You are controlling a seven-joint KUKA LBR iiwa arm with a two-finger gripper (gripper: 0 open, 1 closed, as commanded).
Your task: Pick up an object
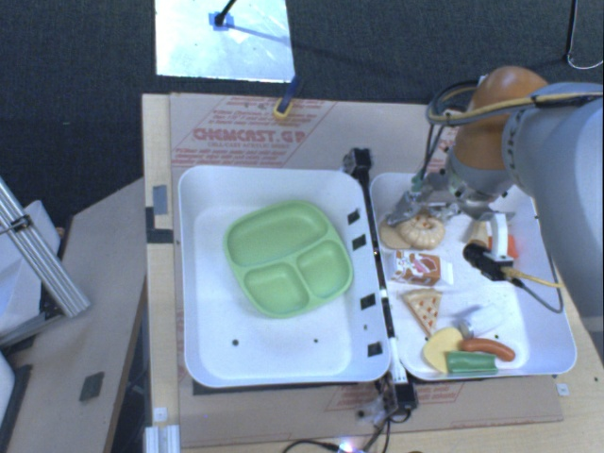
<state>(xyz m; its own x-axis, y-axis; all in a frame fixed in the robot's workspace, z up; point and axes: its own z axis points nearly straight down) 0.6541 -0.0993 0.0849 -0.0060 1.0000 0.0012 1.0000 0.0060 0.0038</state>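
The gripper (422, 208) hung right over the tan pastry (420, 231), which lay just beneath its tip in the right bin (557, 338) (whether it was gripping anything, I cannot tell)

A green divided plate (288, 258) is seen in the left bin (203, 328); the gripper (418, 208) is lowered over a bun (420, 230) in the right bin (552, 343); a sausage (488, 348) lies lower right.

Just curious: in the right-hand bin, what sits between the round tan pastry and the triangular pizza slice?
In the camera view, a small red-and-white printed packet lies between the round tan pastry and the triangular pizza slice.
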